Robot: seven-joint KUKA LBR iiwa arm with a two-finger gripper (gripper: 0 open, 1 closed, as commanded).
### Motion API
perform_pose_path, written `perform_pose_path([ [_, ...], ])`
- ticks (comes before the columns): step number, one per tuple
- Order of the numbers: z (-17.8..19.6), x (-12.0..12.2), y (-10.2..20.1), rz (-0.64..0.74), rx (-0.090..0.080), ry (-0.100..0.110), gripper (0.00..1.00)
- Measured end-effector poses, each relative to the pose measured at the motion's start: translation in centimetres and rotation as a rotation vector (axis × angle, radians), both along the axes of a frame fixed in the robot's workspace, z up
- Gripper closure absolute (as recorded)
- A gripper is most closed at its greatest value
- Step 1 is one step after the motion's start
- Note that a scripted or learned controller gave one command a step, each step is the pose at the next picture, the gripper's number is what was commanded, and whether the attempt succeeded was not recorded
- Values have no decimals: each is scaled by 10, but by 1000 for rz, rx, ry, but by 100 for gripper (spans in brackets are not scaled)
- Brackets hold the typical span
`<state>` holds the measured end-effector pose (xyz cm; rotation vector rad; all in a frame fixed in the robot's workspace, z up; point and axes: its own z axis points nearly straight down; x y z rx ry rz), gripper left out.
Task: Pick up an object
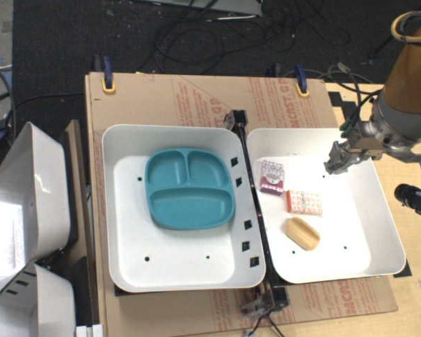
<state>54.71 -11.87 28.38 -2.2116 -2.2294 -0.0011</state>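
The right bin (379, 248) holds three small items. A purple and white packet (271, 176) lies near its left wall. Just below it lies a red and white packet (304, 202). A tan bread-like roll (302, 233) rests nearer the front. My gripper (335, 161) hangs over the bin's back right part, to the right of the packets and apart from them. Nothing shows between its fingers.
The left bin (123, 251) holds a teal divided plate (190, 188). A black divider (251, 209) runs between the bins. Blue and yellow clamps (108, 77) grip the cardboard-covered bench's back edge. White tubs (24, 202) stand at the left.
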Motion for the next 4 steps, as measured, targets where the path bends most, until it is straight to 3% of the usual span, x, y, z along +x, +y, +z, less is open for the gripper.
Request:
perform_pose_path([
  [3, -18, 50, 170, 1, 0, -2, 100],
  [4, -36, 55, 210, -1, -1, 2, 100],
])
